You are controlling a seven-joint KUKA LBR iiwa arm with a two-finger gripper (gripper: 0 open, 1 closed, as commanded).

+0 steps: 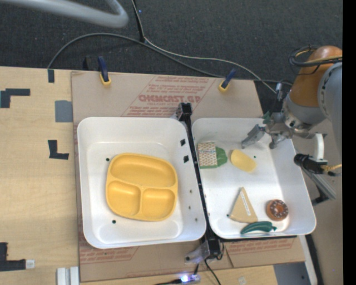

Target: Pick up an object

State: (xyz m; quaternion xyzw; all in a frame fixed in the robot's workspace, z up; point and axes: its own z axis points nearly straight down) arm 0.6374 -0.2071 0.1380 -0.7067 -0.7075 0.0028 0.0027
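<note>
Grey two-finger gripper hovering over upper right of right shallow white bin, fingers spread, pinching nothing. Just below-left: pale yellow rounded piece. Elsewhere in that bin: tan wedge, brown doughnut, green pepper. Left: yellow compartment tray

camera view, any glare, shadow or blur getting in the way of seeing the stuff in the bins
In the camera view the lighting is even and both white bins look bright without washing out; the yellow tray and the food items stay sharp, with soft shadows beside them. The hand casts a faint shadow on the right bin's floor, and a blurred pale object crosses the top left.
</note>
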